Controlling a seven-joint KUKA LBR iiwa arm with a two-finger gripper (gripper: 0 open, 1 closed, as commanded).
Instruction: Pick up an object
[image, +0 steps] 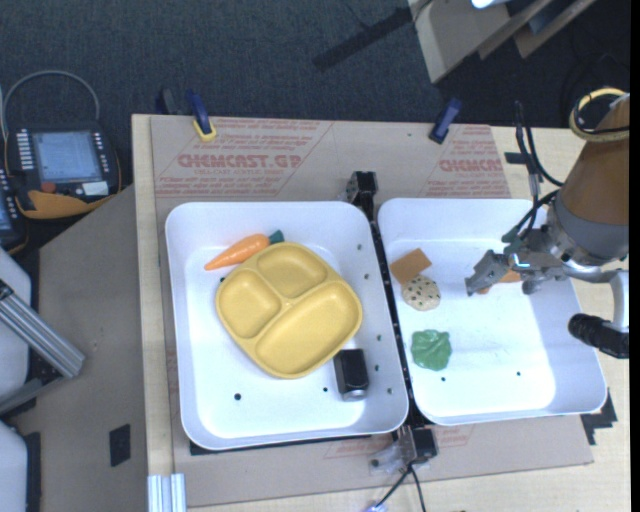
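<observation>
I take the cookie (421, 292) as my likeliest target: a round speckled biscuit lying flat on the floor of the right bin (560, 395), close to that bin's left wall. Just above it, touching or nearly so, sits a flat brown cracker-like square (410, 266), and below it, a little apart, a crumpled green leafy piece (431, 349).

My pincer (483, 279) hangs over the same bin, to the right of the cookie with bare white floor between them. Its fingers look spread and I see nothing between them, though the detail is fine enough that I hold that loosely. A small orange scrap (511, 277) shows just beside the fingers; I cannot tell what it is.

To do this well, I would bring the pincer across until it is centred over the cookie, turn the fingers so they close across its width and not toward the brown square, then come down. The cookie is low and flat, so I expect the fingers must reach almost to the bin floor. The left wall leaves little room on that side.

The left bin (190, 300) carries a yellow divided plate (290, 310), a carrot (235, 251) at its upper edge and a small dark block (351, 372) at its lower right. Both bins rest on the desk (150, 400).
</observation>
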